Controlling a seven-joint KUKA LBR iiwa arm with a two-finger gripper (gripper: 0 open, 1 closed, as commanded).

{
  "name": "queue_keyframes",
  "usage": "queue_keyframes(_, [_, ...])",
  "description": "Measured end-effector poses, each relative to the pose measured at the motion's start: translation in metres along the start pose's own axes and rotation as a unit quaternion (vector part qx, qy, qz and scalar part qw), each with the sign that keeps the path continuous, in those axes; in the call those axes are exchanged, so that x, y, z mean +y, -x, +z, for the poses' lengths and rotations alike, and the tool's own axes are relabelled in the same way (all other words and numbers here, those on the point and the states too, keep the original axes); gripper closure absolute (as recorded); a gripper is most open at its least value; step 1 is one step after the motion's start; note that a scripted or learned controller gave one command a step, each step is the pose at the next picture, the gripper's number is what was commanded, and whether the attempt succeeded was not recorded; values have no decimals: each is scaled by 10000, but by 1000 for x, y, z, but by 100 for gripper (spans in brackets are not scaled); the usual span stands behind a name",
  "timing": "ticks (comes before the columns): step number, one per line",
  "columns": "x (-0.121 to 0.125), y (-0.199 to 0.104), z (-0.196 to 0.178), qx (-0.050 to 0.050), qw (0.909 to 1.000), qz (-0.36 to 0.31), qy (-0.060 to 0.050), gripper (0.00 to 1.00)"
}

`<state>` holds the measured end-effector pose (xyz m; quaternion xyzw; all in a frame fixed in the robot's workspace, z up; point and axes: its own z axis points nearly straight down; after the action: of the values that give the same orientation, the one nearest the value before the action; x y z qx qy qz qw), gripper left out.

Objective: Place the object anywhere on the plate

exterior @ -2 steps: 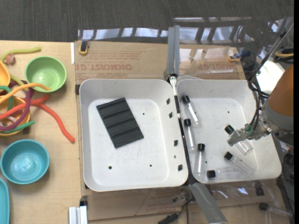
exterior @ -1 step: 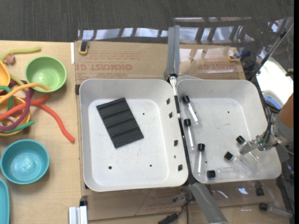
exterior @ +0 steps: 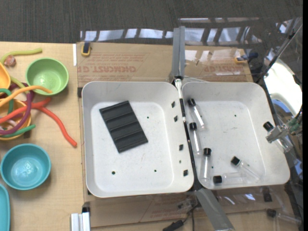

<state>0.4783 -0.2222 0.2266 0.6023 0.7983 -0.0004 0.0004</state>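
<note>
A black ridged rectangular plate lies flat in the left bin, toward its upper left. Several clear tubes with black caps lie in the right bin: two along its left wall, one near the lower left, and two at the front. Another black cap sits by the right rim. My gripper appears as a grey, partly cut-off shape at that rim, right next to this cap. Whether it touches the cap is unclear.
Left of the bins, the wooden bench holds a green bowl, a teal bowl and a tangle of coloured cords. Cardboard lies behind the bins. A metal divider runs between them.
</note>
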Motion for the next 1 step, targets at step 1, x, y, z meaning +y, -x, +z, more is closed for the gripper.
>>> queue_keyframes(1, [145, -29, 23, 3, 10000, -10, -2, 100])
